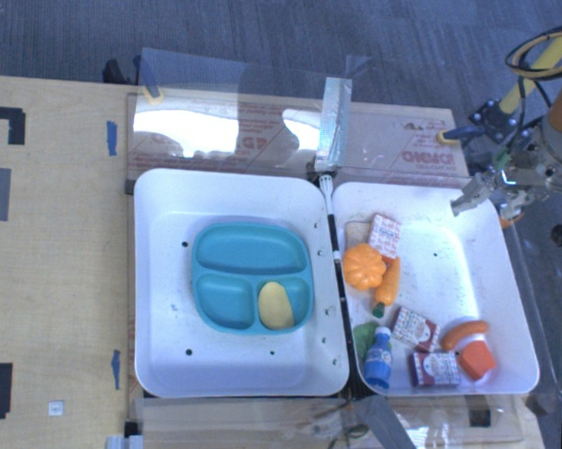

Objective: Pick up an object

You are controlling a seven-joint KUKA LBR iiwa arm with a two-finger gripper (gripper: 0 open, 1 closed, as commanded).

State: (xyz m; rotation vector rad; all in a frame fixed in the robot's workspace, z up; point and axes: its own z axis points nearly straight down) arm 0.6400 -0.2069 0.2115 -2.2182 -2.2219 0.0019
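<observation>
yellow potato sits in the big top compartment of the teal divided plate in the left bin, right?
Not quite. The yellow potato is on the teal divided plate in the left bin, but the camera view shows it in the small lower-right compartment, not the big top one.

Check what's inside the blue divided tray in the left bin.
One yellow lemon-like object sits in the lower right compartment of the blue tray. The other two compartments show bare blue. Whatever lies beneath the yellow object is covered.
</observation>
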